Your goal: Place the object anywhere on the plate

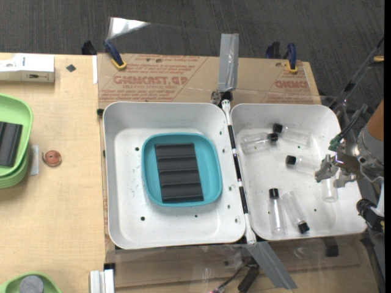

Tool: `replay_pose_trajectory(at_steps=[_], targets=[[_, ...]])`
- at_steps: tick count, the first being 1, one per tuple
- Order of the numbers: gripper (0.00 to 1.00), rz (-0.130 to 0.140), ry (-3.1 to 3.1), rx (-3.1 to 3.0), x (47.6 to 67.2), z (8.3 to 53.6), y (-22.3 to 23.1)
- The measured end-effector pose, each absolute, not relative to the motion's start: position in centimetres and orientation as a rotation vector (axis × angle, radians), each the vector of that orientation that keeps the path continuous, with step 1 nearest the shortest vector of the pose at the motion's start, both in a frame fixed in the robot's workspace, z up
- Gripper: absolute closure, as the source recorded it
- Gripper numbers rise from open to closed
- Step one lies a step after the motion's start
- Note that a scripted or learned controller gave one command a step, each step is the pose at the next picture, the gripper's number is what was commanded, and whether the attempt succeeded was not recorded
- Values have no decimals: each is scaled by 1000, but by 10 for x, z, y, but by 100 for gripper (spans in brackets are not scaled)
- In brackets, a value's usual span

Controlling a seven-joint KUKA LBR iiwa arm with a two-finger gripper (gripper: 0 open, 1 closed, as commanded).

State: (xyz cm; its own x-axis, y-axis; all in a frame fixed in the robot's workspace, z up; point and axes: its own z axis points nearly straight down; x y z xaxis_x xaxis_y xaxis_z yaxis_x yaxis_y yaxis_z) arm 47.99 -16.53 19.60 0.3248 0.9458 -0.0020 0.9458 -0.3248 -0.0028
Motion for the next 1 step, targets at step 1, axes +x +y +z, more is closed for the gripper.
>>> replay_pose_trajectory(at_steps=[1], targets=[[100, 9, -1827, -2554, 480, 204, -166]])
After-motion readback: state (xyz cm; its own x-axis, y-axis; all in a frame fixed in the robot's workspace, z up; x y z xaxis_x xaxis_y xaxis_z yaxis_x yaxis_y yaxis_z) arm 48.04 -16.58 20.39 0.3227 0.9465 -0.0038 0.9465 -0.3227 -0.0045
